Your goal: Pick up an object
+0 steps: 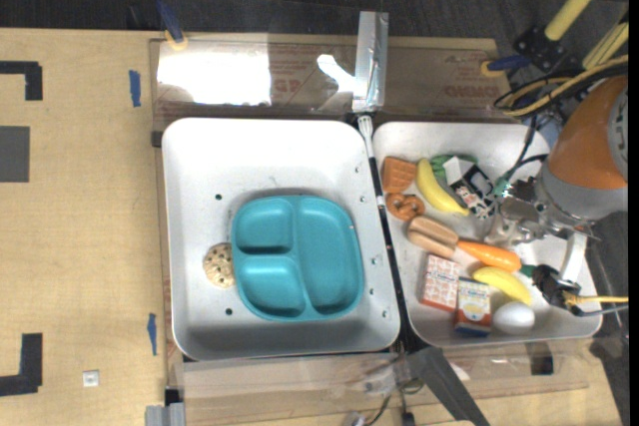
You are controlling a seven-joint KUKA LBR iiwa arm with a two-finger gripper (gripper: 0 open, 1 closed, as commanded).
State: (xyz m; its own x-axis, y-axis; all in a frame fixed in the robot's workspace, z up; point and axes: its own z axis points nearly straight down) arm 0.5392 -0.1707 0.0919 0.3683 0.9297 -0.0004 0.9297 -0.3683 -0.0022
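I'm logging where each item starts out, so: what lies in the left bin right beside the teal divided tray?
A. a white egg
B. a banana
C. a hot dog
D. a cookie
D: a cookie lies against the left edge of the teal divided tray in the left bin, while the banana, white egg and hot dog all lie in the right bin.

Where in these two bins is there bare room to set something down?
Left bin: bare floor behind the teal tray and along its left wall, apart from the cookie. Right bin: crowded with bananas, carrot, egg and boxes.
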